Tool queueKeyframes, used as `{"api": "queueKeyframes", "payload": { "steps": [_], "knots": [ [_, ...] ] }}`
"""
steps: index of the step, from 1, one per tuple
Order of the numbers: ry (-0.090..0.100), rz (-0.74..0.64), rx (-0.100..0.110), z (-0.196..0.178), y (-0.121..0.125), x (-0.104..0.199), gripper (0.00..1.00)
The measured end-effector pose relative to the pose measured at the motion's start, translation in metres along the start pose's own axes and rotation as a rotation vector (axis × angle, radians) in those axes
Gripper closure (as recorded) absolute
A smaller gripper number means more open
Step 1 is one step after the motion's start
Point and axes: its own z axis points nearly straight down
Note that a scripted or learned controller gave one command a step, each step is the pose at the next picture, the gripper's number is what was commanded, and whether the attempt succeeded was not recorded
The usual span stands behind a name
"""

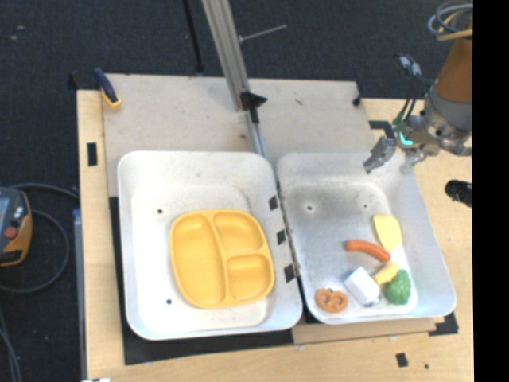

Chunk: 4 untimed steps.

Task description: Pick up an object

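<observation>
Tool [395, 153]: fingers spread, gripping nothing, above right bin [318, 213] far rim.
Nearby: sausage [367, 250], broccoli [398, 287], pretzel [331, 299] clustered, unobstructed.

Arm [455, 94]: orange band above grey wrist, thin cables w/ small teal light, grey metal gripper [395, 156].

light: even, bright overhead | shadows: soft, short, under bin rims | glare: mild washout on white bins [199, 173] | focus: soft overall, low-res, small toys fuzzy | floor: dark, underexposed | edges: slight distortion
</observation>
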Motion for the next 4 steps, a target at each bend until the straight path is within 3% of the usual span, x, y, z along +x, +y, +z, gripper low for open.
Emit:
{"api": "queueKeyframes", "payload": {
  "steps": [1, 3, 4],
  "knots": [
    [-0.001, 0.000, -0.003, -0.002, 0.001, 0.000, 0.00],
    [0.000, -0.004, 0.002, 0.115, -0.001, 0.011, 0.00],
    [-0.002, -0.004, -0.002, 0.133, 0.000, 0.010, 0.00]
  ]
}}
